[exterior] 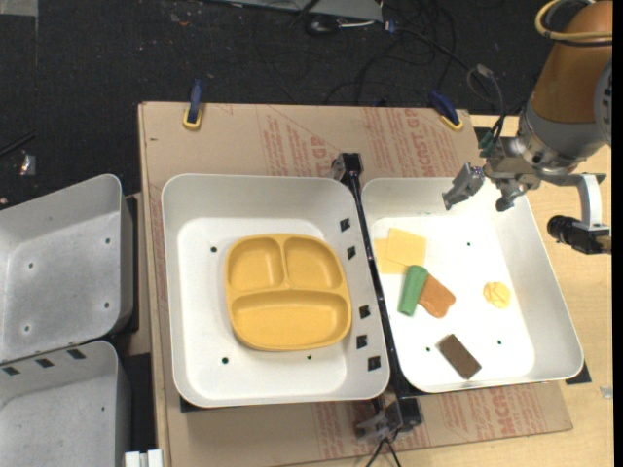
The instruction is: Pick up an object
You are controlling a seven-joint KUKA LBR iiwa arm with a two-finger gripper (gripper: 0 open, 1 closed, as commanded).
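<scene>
Nearest, brown block (458, 355) near right bin's (545, 290) front edge. Beyond it, orange piece (437, 299) touching green cylinder (413, 290), itself overlapping yellow sheet (400, 250); round yellow token (496, 294) well apart, clear all round. Farther back, gripper (484, 189) above bin's far edge, fingers spread, holding nothing. Best target probably lone token or block: descend centred, avoid crowded cluster. Left bin (185, 261) carrying yellow divided plate (288, 291).
</scene>
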